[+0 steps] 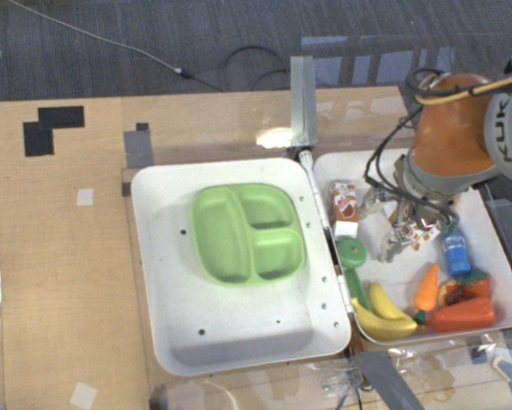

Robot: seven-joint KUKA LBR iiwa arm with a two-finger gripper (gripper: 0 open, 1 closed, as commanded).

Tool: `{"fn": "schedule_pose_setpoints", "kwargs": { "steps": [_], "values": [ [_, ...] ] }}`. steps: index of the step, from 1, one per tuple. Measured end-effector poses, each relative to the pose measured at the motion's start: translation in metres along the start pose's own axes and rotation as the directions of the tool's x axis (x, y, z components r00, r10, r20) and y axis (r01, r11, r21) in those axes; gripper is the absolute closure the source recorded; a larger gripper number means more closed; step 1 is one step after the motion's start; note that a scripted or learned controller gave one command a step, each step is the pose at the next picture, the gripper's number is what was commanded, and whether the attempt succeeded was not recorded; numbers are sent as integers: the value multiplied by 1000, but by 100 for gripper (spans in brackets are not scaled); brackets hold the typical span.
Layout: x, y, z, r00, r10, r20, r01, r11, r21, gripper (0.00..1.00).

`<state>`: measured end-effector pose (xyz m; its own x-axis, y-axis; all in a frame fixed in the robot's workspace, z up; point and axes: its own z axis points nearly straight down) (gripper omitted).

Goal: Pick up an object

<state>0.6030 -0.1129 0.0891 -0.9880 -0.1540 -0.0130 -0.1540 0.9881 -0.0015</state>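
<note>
The gripper point(409, 230) hangs over the middle of the right bin point(506, 261); whether it is open cannot be told. Smooth plastic toys crowd the bin's near edge below it: a curved banana point(385, 309) lying lengthwise along that edge, a tapered carrot point(427, 288) and a blue bottle point(456, 253).

Gripper point(401, 238) low over right bin point(509, 285), upper middle. Just beside it toward the left bin: snack packet point(344, 202), green toy point(352, 255) below that. Toward the near wall: banana point(385, 311), small carrot point(427, 288), big carrot point(463, 315), packed close. Blue bottle point(456, 254) just right of it. Bare floor directly under and ahead. Left bin point(169, 280) roomy around green divided plate point(246, 233).
</note>
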Motion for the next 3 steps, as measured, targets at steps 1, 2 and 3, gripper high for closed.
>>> {"fn": "schedule_pose_setpoints", "kwargs": {
  "steps": [1,2,3],
  "values": [
    [23,-32,0,994,111,0,-111,994,2,0],
    [66,3,-2,988,153,2,-153,988,2,0],
    [109,-14,-2,985,171,3,-171,985,3,0]
  ]
}}
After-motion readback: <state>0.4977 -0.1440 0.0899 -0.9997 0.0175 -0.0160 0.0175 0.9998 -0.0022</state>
